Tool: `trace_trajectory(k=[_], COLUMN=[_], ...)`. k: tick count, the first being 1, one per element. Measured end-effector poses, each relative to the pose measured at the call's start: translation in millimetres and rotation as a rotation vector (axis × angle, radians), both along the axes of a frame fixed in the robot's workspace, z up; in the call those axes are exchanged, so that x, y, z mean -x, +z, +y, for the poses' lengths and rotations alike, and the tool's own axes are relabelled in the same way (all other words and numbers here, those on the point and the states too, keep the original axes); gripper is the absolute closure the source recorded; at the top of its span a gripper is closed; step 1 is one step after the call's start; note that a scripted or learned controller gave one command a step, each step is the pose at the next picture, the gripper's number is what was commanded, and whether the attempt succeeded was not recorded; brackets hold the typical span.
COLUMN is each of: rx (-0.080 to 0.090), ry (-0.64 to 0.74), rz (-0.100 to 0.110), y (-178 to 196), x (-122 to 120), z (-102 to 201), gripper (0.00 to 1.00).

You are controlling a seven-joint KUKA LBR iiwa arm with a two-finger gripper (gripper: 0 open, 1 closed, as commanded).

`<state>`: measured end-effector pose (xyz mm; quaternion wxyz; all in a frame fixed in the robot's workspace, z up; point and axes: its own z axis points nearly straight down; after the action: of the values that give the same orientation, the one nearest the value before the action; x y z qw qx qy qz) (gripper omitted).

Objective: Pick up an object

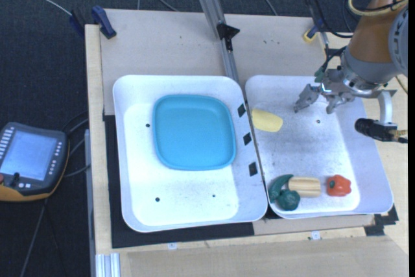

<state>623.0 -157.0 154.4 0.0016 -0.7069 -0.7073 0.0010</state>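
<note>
My gripper (319, 102) hangs over the back part of the right bin (363, 159), fingers spread open and nothing between them. A pale yellow piece (266, 120) lies at that bin's left side, to the left of the gripper. Along the bin's front edge lie a dark green vegetable (284, 192), a tan cylinder (305, 187) and a red tomato-like piece (337, 185). All of these rest on the bin floor, well apart from the fingers.
The left bin (130, 139) holds a blue square plate (194, 132). A metal pole (211, 3) slants down to the gap between the bins. A teach pendant (29, 159) lies on the floor at left. Blue clamps (104, 21) grip the bench's back edge.
</note>
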Motion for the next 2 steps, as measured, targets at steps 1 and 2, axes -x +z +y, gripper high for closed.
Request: trace_trajectory(k=[1,2], rx=[0.0,0.001], ry=[0.0,0.0], rz=[0.0,-0.006], y=[-52,-39], x=[1,-1], z=[0,0], gripper=[0.0,1.0])
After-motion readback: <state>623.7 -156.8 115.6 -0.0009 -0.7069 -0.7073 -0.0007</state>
